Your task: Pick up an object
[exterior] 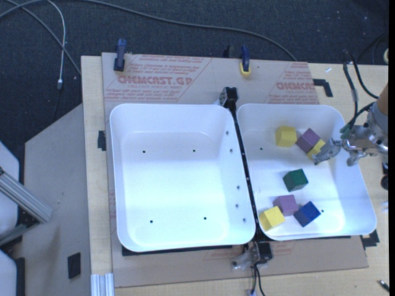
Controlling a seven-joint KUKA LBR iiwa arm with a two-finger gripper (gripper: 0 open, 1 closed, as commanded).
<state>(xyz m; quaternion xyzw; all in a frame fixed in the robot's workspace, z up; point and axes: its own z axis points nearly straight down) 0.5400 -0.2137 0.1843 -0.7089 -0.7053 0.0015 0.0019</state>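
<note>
down at the near edge of the right bin (364,217) sit a yellow cube (271,217), a matte purple block (286,203) and a blue cube (307,213), with a green cube (295,179) just above them. further back, another yellow cube (286,136) sits beside a purple block (307,140). the metal gripper (336,151) hangs spread wide over the bin's right side, gripping nothing, one finger near that purple block; the left bin (117,184) is smooth white plastic.

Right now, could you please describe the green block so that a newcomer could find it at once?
Look in the right-hand bin, the one holding all the blocks. The green block sits alone near its middle, between an upper cluster and a lower cluster. It is the only green one; its neighbours are yellow, purple or blue.
</note>
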